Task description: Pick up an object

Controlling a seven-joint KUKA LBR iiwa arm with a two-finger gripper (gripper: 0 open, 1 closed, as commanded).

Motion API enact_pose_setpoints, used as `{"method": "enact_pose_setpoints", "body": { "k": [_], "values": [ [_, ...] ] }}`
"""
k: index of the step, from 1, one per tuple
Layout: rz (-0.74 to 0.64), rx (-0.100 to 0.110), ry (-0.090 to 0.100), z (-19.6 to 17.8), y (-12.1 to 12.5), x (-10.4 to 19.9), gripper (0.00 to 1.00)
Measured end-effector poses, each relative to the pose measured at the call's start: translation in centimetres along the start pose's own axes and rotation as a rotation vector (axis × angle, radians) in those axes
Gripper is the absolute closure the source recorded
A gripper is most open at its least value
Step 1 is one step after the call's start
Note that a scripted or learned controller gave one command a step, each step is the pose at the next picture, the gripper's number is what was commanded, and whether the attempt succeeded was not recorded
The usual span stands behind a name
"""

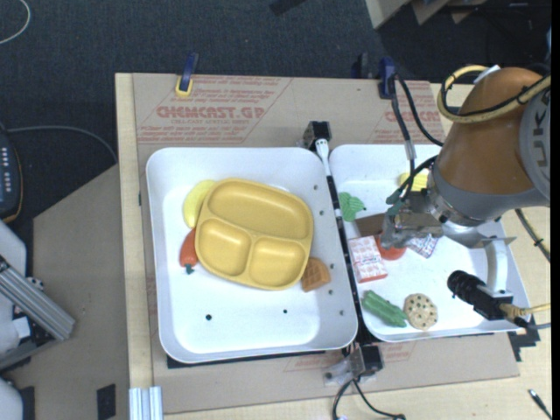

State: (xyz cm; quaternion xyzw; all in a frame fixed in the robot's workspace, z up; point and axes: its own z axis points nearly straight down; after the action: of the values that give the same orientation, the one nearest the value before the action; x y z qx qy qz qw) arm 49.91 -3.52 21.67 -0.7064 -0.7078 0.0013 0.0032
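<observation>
Cookie (421, 311) and green pod (383, 308) sit lower right; gripper (404, 230) above the red thing (392, 252) — can't tell its state — drop straight, squeeze gently.

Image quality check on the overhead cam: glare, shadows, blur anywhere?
Camera view: lighting is even and soft; the white bins read bright but keep edge detail. The yellow divided tray casts only a faint shadow on the left bin floor. The arm's orange band carries a mild sheen. Small items under the gripper are soft and hard to resolve; the cookie stays legible.
</observation>
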Motion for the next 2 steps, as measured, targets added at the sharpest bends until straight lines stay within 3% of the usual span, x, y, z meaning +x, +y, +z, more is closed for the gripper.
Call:
{"method": "enact_pose_setpoints", "body": {
  "k": [1, 2],
  "values": [
    [-0.001, -0.008, -0.002, -1.85, -0.74, 1.69, 1.00],
    [0.003, -0.003, -0.001, -0.88, -1.72, 1.45, 1.00]
  ]
}}
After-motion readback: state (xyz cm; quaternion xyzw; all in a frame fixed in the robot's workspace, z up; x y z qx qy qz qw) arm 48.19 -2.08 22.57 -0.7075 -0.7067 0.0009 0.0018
